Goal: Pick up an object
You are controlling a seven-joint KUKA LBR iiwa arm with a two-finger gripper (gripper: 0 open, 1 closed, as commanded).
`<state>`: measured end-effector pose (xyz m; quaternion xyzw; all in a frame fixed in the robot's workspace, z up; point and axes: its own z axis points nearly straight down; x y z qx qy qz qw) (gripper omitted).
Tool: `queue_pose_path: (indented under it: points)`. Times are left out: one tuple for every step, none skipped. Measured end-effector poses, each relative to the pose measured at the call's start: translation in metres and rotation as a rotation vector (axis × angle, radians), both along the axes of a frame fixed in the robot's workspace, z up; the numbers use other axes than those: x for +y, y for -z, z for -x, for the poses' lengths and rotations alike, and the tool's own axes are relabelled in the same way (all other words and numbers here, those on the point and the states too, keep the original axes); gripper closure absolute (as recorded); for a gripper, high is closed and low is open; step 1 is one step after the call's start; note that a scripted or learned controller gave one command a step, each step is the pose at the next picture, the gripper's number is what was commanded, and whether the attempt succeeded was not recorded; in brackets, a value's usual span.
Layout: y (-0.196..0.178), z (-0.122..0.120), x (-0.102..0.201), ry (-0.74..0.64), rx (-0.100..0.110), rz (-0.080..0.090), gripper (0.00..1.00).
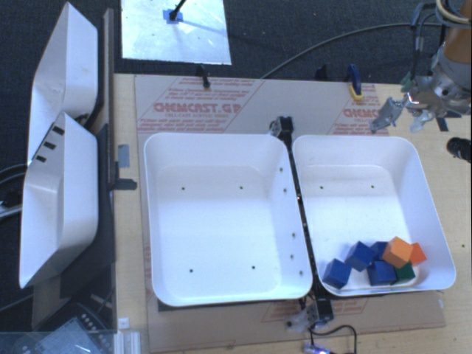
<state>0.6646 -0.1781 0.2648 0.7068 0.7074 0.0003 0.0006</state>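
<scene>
A: Blocks (376,262) are the target: a cluster of blue, orange and green cubes packed in the near right corner of the right bin (346,161). Start from the end effector (402,114). It hangs above the worktop (243,102) just past the bin's far right corner, well apart from the cluster. You can't tell whether it is open or closed, and nothing shows between its tips.

B: Arm pose?

A: Wrist enters from the right, tilted, tips pointing left and down.

B: Best approach?

A: You'd likely do best on the outlying blue block (337,272) at the left of the group; its sides look free. Come straight down and keep off the bin wall. The left bin (214,161) is not needed.
</scene>
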Motion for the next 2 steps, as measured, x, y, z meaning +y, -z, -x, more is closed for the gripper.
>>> queue_pose_path:
  points:
    - [0.0,0.0,0.0,0.0,0.0,0.0,0.0]
    - [0.0,0.0,0.0,0.0,0.0,0.0,0.0]
